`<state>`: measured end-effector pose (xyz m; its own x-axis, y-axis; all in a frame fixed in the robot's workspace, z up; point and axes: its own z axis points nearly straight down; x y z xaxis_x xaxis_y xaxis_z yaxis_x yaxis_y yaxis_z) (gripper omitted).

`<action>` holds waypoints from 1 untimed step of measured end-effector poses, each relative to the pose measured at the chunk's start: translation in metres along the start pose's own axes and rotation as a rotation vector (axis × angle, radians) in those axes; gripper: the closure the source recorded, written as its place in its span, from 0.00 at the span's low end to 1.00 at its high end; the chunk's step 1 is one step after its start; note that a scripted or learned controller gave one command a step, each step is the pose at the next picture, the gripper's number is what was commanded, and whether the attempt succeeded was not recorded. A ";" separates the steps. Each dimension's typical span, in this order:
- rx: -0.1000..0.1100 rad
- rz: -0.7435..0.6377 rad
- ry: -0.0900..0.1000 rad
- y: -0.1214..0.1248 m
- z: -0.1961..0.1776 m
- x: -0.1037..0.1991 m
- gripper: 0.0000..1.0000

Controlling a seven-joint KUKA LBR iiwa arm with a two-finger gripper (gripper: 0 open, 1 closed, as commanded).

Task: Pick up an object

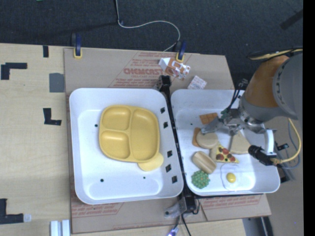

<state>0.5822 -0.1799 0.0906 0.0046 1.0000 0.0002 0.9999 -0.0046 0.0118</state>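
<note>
The right bin (187, 107) holds several toy foods: an orange cracker (207, 118), a round tan cookie (206, 140), a bread roll (204, 162), a green broccoli piece (200, 179), a pizza slice (225, 155), a fried egg (230, 178) and a tan bread slice (239, 144). My gripper (222, 125) hangs low over the middle of this bin, between the cracker and the cookie and just left of the bread slice. Nothing is seen held in it. The arm's orange band (263, 85) and grey wrist cover the bin's right side.
The left bin (83, 181) carries a yellow divided plate (130, 133) with a small pale yellow disc (151, 162) at its lower right edge. Black clips run along the divide between the bins (170, 132). Paper tags (174, 69) lie behind the bins on the cardboard.
</note>
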 end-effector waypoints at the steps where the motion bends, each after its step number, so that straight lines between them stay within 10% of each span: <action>1: 0.008 -0.013 0.002 0.072 0.007 0.061 0.00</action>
<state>0.6549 -0.1191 0.0846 -0.0085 1.0000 0.0018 1.0000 0.0085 0.0038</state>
